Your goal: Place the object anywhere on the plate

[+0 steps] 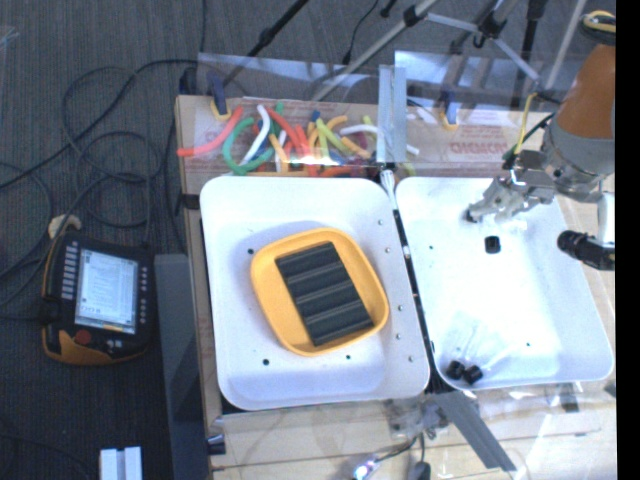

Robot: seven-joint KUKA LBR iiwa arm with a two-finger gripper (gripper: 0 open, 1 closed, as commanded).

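The yellow plate [268,298] lies in the middle of the left bin [225,368] and already carries a dark ribbed rectangular block [322,293], which covers most of its centre. The gripper [497,206] hangs over the far part of the right bin [590,358], near that bin's far edge, and whether it is released or clenched I cannot tell. A small black object [491,244] lies on the bin floor just beside it. Clear items with black caps [470,358] rest at the right bin's near left corner. Judged from this, the placing looks done.
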